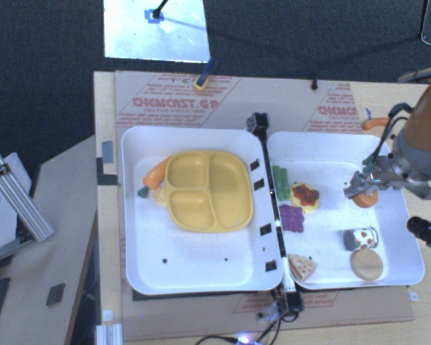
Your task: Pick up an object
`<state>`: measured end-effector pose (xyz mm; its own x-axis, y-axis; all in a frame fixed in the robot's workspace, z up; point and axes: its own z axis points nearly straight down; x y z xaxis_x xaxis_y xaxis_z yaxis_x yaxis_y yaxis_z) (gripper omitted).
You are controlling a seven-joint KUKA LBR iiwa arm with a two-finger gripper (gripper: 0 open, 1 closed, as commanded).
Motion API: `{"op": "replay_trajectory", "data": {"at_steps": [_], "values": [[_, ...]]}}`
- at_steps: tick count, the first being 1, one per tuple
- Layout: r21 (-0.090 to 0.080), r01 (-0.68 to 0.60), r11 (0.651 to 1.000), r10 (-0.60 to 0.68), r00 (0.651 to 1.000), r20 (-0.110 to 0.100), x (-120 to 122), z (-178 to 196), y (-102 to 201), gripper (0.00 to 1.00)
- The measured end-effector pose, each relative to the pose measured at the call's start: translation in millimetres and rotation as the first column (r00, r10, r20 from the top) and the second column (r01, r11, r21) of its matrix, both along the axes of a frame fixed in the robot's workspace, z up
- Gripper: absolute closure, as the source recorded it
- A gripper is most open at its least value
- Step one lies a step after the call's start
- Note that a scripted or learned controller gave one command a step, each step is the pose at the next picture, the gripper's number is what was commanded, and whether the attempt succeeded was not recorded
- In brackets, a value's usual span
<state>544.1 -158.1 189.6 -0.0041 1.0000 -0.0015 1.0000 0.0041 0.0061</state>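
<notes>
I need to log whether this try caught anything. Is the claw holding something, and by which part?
It cannot be told. The claw sits right over an orange object in the right bin, hiding any contact with it.

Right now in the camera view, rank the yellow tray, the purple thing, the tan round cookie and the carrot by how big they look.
1. yellow divided tray, by far
2. carrot, partly hidden by the tray
3. tan round cookie and purple piece look about alike, so unranked
</notes>
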Motion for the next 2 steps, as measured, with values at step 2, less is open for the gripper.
{"op": "replay_trajectory", "data": {"at_steps": [2], "values": [[0.003, -0.005, 1.0, 0.005, 1.0, -0.004, 10.0, 38.0, 42.6, 1.0]]}}
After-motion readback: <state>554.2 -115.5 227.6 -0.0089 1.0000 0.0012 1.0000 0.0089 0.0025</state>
